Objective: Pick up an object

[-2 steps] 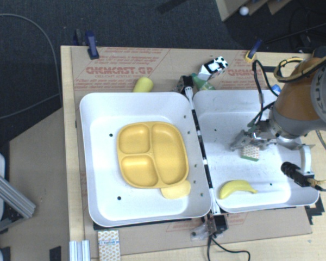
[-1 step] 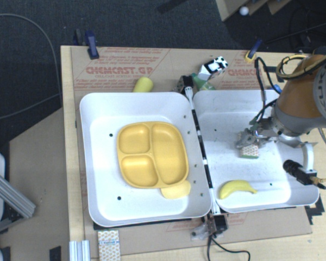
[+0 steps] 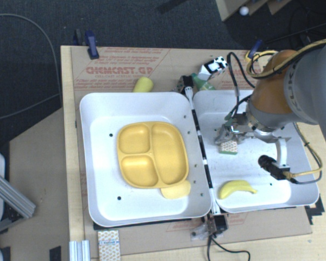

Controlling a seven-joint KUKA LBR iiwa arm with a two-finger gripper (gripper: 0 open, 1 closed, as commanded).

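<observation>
Sponge (image 3: 228, 147) lies in the right bin (image 3: 299, 192) near its left wall — the tool (image 3: 232, 130) sits just above it, touching or not I cannot tell. A banana (image 3: 236, 188) lies nearer the front.

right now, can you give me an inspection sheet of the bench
surface: left bin and right bin side by side on a board.
job's things: yellow tray and yellow piece in left bin; banana and small block in right bin.
clutter: yellow cylinder and blue clamp on the board behind left bin.
hand: hand low over the block; grip unclear.
cables: black leads by the arm.
surroundings: dark carpet.
</observation>
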